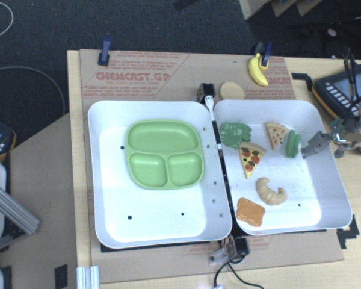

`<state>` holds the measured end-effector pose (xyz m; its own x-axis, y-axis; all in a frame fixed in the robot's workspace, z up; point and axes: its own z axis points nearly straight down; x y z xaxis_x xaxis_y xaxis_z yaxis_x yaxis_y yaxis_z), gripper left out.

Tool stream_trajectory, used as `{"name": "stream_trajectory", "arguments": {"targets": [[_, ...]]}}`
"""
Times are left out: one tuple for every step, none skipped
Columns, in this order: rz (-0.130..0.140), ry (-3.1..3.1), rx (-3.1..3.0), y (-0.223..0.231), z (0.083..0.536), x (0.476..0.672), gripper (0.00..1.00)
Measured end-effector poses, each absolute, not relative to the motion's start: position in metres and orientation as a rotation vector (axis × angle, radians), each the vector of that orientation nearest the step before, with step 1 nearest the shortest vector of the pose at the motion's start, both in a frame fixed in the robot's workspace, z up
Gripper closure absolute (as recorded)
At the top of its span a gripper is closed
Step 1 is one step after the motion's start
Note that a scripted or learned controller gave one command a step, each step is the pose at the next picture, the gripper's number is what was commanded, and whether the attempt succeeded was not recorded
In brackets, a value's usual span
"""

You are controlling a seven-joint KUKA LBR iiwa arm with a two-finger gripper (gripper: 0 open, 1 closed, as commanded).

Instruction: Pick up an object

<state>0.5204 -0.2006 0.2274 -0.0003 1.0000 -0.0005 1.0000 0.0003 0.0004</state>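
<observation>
The right bin (331, 191) holds several toy foods. A green leafy piece (234, 133) lies at its back left, with a pizza slice (250, 158) just in front of it. At the back there is a second wedge slice (276, 134) beside a green pickle (292, 143). A croissant (271, 192) and an orange toast piece (250, 212) lie near the front. My gripper (323, 142) sits low at the bin's right rim, just right of the pickle, with nothing seen in it.
The left bin (108, 209) carries a green divided plate (165, 153). A banana (258, 71) and a round tan disc (231, 91) rest on the bench behind the right bin. A dark device (340, 92) sits at the far right.
</observation>
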Motion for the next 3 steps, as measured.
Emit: {"name": "stream_trajectory", "arguments": {"targets": [[-0.003,2.238,2.222,-0.119,0.161,0.493,0.0],[0.005,2.23,2.213,-0.047,0.186,0.492,0.0],[0.025,2.221,2.204,-0.005,0.351,0.491,0.0]]}}
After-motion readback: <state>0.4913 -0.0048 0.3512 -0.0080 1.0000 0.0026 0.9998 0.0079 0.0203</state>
